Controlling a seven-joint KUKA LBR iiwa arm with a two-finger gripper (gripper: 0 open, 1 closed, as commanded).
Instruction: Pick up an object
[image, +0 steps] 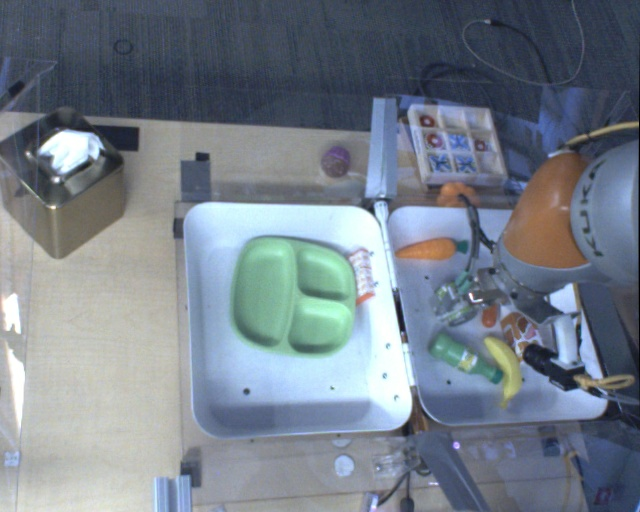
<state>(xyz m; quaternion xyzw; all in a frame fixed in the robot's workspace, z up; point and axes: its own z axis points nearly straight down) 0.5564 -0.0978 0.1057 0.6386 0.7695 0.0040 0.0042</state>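
1. Camera view: the arm (575, 215) comes in from the right and covers the upper right of the right bin (440, 400); its grey and orange body hides whatever lies beneath it.
2. The gripper (462, 296) is a metallic tangle low over that bin, between the carrot (428, 249) and the bottle (464, 358). Whether it is wide, narrow or holding something cannot be told.
3. The carrot lies near the bin's top edge. The green bottle lies below the gripper, with the banana (505, 368) just beside it to the right.
4. Small orange and white items by the banana are partly covered by the arm and too blurred to name.
5. The left bin (215, 390) holds a green divided tray (293, 294); a small packet (362, 274) touches its right edge, its print unreadable.
6. A box (456, 143) with patterned squares sits behind the right bin; no writing on it can be read.
7. A tan box (62, 190) with something white inside stands at far left, partly behind a clear panel.
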